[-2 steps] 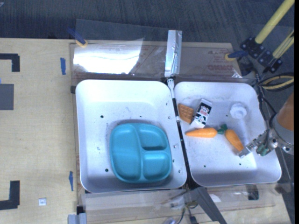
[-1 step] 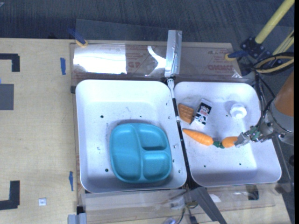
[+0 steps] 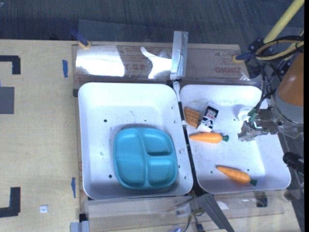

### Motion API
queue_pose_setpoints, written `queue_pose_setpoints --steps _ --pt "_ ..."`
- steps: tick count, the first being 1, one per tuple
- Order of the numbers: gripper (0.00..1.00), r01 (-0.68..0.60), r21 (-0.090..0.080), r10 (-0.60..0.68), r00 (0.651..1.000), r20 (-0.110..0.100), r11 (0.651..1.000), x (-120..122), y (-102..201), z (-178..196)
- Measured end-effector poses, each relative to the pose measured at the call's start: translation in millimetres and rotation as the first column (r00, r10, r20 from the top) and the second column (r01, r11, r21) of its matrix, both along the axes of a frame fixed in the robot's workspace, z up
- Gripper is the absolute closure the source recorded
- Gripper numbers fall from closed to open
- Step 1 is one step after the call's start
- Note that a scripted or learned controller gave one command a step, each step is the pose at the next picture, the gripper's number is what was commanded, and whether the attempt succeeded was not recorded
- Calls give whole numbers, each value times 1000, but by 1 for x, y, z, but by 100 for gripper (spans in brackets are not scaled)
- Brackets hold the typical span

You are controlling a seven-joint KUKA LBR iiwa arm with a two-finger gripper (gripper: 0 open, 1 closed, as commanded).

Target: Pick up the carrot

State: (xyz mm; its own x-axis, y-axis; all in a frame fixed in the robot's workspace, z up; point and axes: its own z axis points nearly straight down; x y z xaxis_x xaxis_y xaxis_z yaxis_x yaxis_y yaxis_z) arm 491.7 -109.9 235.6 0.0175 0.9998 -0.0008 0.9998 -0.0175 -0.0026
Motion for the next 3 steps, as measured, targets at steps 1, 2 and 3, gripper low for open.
queue_pose_setpoints --steps 1,2,3 --pt "0 0 0 0 1000 -1 1000 0 0 0" --pt "0 -36 3 36 999 -10 999 34 18 -117" --pt "0 -156 2 156 988 2 988 91 88 -52"
